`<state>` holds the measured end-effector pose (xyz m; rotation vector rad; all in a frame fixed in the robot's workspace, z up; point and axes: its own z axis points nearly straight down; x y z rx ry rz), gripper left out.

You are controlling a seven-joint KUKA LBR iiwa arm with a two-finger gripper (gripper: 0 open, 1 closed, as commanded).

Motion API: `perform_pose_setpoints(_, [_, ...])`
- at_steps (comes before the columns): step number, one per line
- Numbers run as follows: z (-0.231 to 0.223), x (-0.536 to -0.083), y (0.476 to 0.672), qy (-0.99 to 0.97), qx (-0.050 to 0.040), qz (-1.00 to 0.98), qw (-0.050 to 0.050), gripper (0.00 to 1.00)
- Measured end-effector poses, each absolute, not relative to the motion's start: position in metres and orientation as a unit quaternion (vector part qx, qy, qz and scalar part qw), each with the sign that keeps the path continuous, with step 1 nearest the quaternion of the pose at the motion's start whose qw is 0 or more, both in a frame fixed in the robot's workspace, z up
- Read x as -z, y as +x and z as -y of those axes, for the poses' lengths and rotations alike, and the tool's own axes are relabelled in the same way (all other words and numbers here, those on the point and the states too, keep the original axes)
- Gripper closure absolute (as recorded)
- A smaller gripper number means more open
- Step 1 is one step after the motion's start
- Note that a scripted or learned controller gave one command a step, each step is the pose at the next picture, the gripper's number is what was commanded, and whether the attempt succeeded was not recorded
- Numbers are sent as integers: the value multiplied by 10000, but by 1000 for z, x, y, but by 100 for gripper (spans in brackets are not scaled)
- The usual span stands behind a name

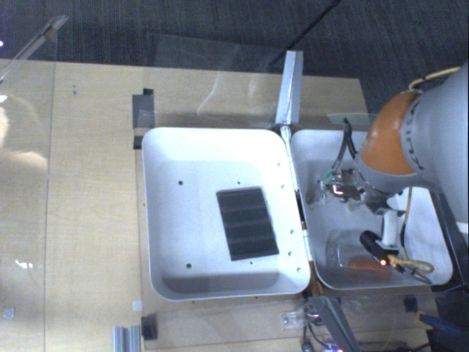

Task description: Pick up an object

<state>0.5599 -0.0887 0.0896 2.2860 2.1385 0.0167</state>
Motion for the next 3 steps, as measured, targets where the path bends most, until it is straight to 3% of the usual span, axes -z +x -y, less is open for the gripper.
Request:
perform_pose_setpoints(1, [115,-87,647,7134,-26,-7007,46,0])
perform_pose_setpoints(2, [187,-124,619,7005,-17,-7137,41,0])
perform_pose_setpoints(3, [98,-89,585,6610,-44,-7504,46,0])
